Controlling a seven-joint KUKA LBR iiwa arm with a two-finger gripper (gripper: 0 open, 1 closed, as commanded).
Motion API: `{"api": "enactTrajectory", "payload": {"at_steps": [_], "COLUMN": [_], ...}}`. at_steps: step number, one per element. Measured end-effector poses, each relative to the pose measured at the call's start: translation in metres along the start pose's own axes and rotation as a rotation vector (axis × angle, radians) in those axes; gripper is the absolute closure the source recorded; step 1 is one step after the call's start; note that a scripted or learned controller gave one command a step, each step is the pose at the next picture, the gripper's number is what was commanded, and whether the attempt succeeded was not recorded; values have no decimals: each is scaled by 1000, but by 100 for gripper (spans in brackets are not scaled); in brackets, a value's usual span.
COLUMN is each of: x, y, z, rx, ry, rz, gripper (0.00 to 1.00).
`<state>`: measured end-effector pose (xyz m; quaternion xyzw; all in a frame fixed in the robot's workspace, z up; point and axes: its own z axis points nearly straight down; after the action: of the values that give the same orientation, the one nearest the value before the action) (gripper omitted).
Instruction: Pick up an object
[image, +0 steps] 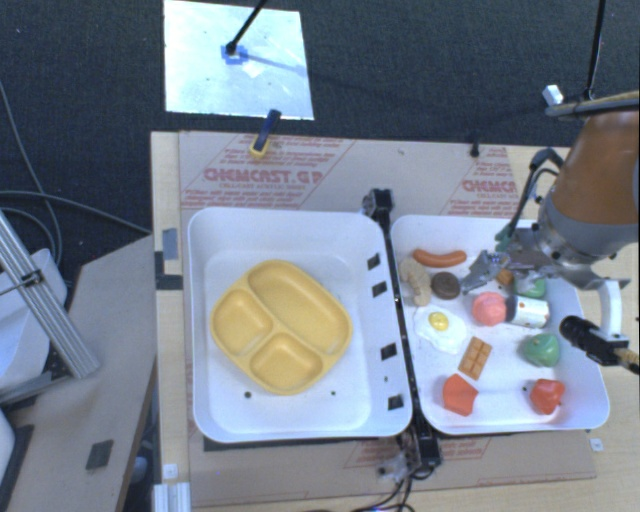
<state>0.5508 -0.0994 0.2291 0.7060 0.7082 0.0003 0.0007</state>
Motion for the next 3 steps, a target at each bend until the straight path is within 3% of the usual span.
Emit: {"api": "enactTrajectory", "payload": {"at_steps": [1,2,3], "x": [-33,-31,-27], "y": [-28,-25,-46], "z": [149,132,47], "rx": [1,-5,-7], "ry": [1,1,-1], "rz": [6,2,0], "gripper": [0,100,100]}}
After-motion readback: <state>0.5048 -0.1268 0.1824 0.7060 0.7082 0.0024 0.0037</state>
